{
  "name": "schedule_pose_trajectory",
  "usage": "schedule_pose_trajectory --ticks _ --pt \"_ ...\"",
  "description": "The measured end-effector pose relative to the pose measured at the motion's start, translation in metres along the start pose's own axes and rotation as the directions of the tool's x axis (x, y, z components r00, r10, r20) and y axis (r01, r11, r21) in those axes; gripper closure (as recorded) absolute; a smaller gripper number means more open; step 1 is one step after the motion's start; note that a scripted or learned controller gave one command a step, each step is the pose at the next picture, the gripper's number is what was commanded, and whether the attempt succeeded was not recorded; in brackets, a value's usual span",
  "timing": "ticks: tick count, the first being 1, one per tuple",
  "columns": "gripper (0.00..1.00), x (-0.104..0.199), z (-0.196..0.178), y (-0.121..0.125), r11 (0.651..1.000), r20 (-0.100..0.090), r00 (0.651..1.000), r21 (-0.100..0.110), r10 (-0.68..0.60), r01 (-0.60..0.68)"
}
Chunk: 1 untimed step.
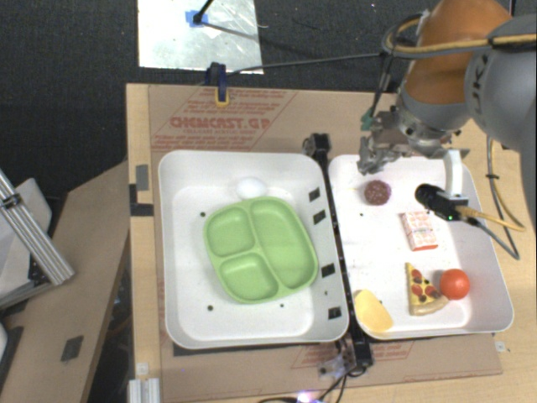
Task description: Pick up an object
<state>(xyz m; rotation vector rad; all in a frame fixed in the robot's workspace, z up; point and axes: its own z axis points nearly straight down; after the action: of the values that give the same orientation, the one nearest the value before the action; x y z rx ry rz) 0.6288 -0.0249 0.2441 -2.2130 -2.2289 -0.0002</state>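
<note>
Gripper low over right bin, far-left corner; finger spread not readable. Nearest target: dark red round piece, just in front of tips, not held. Risk: closing short of it, or nudging it toward bin wall

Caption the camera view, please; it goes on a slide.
Gripper poised above a dark red round object in the right bin; green tray in the left.

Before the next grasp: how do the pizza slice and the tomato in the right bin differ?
The pizza slice is a flat yellow wedge with red spots; the tomato is round and plain red. The pizza slice covers more of the floor than the tomato. Both lie side by side, near the right bin's front corner.
</note>
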Motion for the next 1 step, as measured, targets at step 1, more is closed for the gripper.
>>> schedule_pose_trajectory --ticks 1 --pt "1.00 0.0476 0.0062 -0.0041 1.000 0.000 1.000 -0.001 0.001 -0.001"
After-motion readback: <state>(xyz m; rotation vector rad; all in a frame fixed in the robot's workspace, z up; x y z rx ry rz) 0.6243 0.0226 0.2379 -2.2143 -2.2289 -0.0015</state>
